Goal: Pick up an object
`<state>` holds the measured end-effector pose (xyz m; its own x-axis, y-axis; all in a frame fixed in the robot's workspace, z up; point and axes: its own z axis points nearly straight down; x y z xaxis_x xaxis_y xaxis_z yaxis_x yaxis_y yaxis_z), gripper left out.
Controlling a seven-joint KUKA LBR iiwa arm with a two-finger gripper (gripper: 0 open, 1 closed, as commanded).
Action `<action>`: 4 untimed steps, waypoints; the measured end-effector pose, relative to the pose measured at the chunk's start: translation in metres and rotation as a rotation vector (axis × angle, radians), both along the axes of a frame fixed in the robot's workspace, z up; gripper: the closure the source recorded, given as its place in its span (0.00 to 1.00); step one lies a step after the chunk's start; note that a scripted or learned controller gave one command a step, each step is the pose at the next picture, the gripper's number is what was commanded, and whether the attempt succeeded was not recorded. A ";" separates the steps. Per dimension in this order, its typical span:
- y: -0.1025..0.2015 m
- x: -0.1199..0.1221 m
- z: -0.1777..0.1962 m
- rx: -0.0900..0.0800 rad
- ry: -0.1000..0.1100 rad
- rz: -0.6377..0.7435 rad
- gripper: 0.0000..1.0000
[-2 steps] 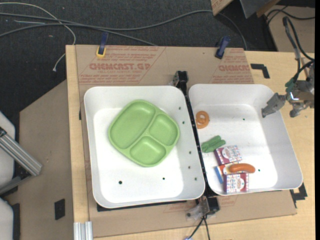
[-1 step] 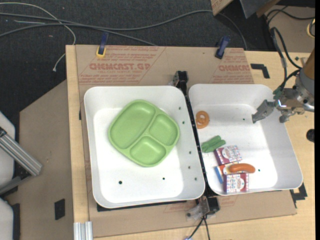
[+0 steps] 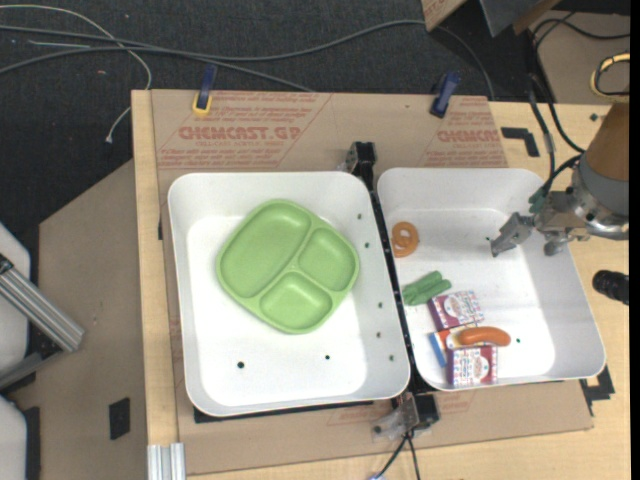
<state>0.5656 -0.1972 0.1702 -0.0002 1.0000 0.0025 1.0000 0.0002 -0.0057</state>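
The pincer (image 3: pixel 527 230) is seen at the right of the frame, over the upper right part of the right bin (image 3: pixel 440 183). Its fingers are spread, released, with nothing between them. Nothing is judged to be picked up yet; approach, closing and lift all remain.

Candidate objects are grouped lower in the same bin, apart from the pincer. An orange ring (image 3: pixel 405 238) lies near the bin's left wall, left of the pincer. A green pod-shaped piece (image 3: pixel 426 288) lies below the ring. Further down, a purple-and-white packet (image 3: pixel 456 309), a sausage-like orange piece (image 3: pixel 483 337) and a second small packet (image 3: pixel 471 367) are bunched together, touching or nearly so; a blue item beside them is too small to identify.

The left bin (image 3: pixel 200 368) holds a green divided plate (image 3: pixel 289 265), tilted diagonally, its compartments bare.

Both bins rest on the desk (image 3: pixel 160 268).
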 end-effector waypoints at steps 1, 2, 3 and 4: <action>0.001 0.005 -0.062 0.001 0.000 0.001 0.00; 0.000 0.006 -0.047 -0.001 -0.007 0.000 1.00; 0.005 0.012 0.016 -0.005 -0.013 0.001 1.00; 0.008 0.023 0.067 -0.005 -0.013 0.002 1.00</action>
<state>0.5891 -0.1894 0.2371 -0.0021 1.0000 -0.0024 1.0000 0.0021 0.0076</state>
